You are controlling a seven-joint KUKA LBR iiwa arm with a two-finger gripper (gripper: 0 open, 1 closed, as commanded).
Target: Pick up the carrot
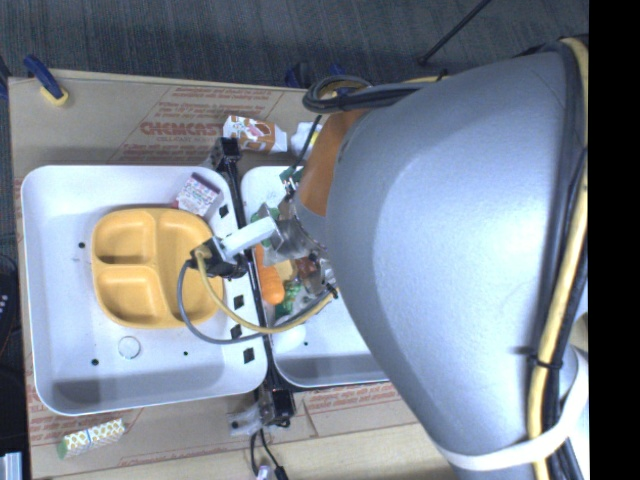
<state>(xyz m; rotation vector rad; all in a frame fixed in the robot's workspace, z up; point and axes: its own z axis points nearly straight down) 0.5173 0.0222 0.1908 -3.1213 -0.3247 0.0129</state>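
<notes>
Both bins are white: the left bin [45, 268] and the right bin [330, 368]. The divided tray [140, 268] in the left bin is yellow. The carrot [270, 286] is orange, with green beside it. The arm [450, 248] is grey, with an orange band [318, 173]. The bench surface [130, 118] is tan cardboard with red-brown printing. The clip [45, 80] at the bench corner is blue and yellow.

Even, soft light — slight blur
</notes>
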